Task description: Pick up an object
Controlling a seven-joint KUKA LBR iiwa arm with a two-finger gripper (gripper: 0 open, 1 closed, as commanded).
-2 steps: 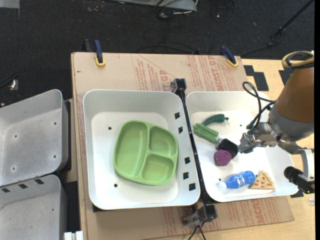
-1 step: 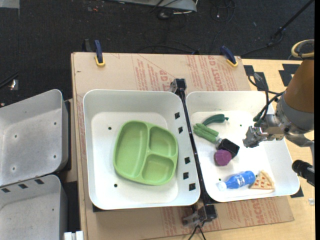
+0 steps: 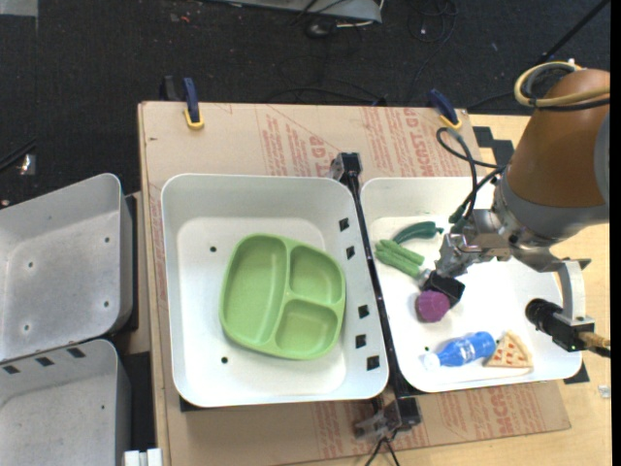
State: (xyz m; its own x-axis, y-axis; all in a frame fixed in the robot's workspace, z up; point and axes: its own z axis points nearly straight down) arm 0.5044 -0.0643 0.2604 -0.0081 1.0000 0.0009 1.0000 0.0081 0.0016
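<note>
The tool [image 3: 444, 285] hangs low in the right bin [image 3: 553, 372], right at a purple toy [image 3: 432, 306] lying near green bean pods [image 3: 400, 256]; whether it is wide or narrow cannot be told from this angle. The toy, probably light and rounded, looks best gripped across its middle.

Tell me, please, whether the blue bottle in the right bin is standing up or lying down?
Lying down. The blue bottle rests on its side on the right bin's floor, lengthwise across it, beside the pizza slice.
</note>
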